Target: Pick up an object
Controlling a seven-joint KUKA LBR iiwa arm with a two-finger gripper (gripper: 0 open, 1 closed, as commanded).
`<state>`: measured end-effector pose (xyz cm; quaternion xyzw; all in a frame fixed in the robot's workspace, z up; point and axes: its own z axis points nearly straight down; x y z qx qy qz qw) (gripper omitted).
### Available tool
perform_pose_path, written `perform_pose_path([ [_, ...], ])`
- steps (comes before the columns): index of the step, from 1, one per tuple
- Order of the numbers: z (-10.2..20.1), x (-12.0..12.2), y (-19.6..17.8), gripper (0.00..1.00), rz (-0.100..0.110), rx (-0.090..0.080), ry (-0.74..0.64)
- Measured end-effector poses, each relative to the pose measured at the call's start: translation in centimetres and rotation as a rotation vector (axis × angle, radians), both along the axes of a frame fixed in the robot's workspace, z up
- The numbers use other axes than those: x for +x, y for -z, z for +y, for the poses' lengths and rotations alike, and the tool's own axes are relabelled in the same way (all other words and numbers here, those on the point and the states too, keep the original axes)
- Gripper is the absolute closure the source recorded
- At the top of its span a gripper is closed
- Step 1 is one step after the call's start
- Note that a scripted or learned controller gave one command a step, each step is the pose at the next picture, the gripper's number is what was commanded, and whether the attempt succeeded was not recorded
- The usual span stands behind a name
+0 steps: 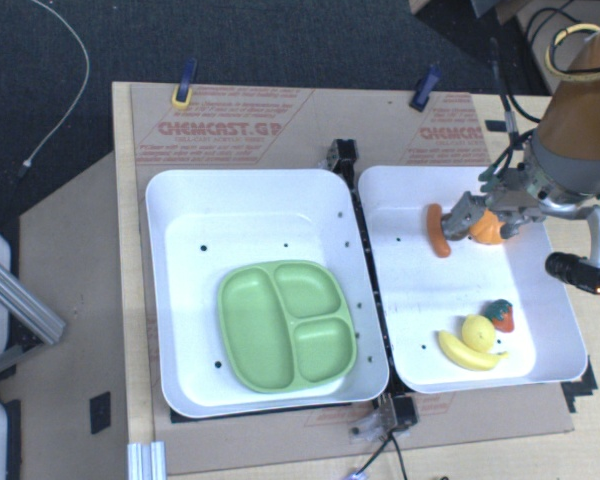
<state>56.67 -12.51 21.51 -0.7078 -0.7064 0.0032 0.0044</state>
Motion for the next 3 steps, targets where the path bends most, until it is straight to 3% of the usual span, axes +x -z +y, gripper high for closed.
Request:
perform_pose_path([
  [1, 0.0, 0.2, -0.5, 0.00, -0.010, -0.001, -0.002],
  [3, 1.0, 1.2, 9.4, 0.00, -0.005, 0.000, -0.002],
])
